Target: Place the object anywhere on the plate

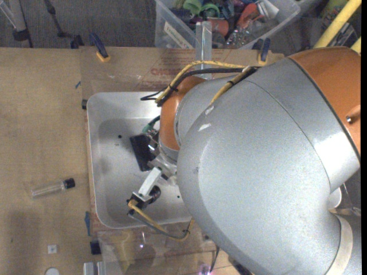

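My gripper (pixel 141 151) hangs low over the middle of the left white bin (pixel 106 171), just above its floor. It appears as a dark shape sticking out from under the wrist, and I see nothing held in it. The large grey arm with its orange band (pixel 269 153) covers the right part of this bin and everything to the right of it.
On the brown bench left of the bin lies a small clear tube with a black cap (pixel 53 187). A clear tub of colourful items (pixel 229 7) stands behind the bench. Blue clamps (pixel 101 51) sit at the bench's back edge.
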Controlling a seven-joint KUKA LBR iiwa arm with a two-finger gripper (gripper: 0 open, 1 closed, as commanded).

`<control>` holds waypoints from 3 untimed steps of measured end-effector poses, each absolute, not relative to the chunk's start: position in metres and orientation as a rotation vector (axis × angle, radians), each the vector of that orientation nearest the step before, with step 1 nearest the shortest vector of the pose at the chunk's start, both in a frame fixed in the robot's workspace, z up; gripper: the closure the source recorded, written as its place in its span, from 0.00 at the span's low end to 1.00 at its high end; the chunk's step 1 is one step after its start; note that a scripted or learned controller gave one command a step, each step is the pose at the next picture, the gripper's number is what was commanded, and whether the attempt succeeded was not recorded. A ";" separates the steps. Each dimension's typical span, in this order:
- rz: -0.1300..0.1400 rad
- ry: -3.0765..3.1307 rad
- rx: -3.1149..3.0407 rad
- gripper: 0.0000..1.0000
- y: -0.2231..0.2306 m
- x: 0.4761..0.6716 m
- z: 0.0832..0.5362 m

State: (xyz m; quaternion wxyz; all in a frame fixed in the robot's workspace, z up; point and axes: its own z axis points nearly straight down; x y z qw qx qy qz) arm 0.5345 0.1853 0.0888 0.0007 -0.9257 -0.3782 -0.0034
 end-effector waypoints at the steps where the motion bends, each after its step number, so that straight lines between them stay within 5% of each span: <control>1: 0.002 -1.150 -2.924 1.00 0.222 0.597 0.087; 2: 0.004 -1.277 -2.870 1.00 0.225 0.596 0.146; 3: -0.008 -0.818 -3.026 1.00 0.228 0.665 0.092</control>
